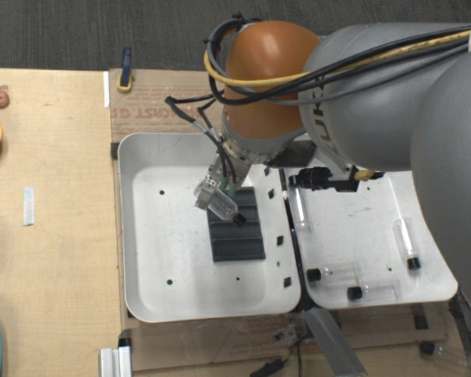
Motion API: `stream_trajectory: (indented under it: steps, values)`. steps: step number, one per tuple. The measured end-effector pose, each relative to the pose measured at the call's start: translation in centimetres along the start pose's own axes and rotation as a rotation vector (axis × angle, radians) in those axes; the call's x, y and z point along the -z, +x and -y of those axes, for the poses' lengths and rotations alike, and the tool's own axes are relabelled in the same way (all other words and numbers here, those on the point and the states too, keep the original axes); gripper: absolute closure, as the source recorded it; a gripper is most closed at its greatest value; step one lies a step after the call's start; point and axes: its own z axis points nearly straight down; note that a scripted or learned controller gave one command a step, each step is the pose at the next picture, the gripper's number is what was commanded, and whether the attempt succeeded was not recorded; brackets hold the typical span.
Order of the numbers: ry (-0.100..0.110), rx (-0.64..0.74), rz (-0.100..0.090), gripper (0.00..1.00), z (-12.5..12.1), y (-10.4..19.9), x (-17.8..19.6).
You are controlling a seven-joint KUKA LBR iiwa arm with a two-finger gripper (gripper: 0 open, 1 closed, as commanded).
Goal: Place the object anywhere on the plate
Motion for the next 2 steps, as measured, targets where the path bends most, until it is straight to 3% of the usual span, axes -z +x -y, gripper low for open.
stream_trajectory:
  steps: [1, 2]
  values:
    - [0.001, 0.332, -0.002, 1.00, -1.8, 0.8, -1.9]
    - [0.000, 0.634, -0.002, 1.00, -5.1, 1.4, -7.3]
